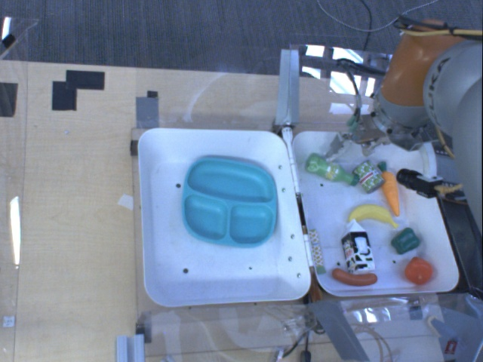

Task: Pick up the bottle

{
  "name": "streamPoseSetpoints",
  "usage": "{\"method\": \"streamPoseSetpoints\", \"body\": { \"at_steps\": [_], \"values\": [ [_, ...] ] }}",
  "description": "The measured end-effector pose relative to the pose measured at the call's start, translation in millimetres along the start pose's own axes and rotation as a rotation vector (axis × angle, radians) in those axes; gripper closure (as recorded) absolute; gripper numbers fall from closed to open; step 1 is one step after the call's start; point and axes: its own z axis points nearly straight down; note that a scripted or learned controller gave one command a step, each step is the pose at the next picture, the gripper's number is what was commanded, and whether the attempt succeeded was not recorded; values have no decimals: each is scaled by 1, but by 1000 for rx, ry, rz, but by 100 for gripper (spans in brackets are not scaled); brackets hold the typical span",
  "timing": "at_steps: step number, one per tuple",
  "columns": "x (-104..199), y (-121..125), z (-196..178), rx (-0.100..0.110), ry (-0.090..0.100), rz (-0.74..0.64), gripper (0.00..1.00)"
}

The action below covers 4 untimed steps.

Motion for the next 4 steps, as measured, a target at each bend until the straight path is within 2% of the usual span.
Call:
{"method": "streamPoseSetpoints", "body": {
  "at_steps": [1,2,3,4],
  "values": [
    [7,4,24,-28,-9,7,0],
    [17,-4,30,-40,-17,-40,0],
    [-30,-51,49,-3,-3,-178,0],
    [14,-11,50,0,-4,-292,0]
  ]
}}
